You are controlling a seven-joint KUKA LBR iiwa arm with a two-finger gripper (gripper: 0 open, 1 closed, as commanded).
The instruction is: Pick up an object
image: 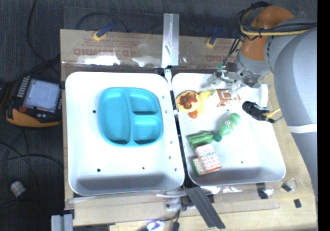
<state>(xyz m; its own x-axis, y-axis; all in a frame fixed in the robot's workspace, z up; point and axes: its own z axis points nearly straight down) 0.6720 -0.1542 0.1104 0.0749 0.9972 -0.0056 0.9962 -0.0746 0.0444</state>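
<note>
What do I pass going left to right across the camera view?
handheld pendant → blue divided tray → round orange toy food → light green toy. The dark green piece and patterned box overlap in between, so omitted.

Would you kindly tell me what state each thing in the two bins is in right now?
Blue divided plate: right way up, flat in the left bin.
Green bottle: on its side in the right bin.
Green vegetable toy: lying flat beside the bottle.
Patterned box: lying askew, near edge.
Pizza toy: flat, by the divider.
Gripper: over the right bin's far end.
</note>
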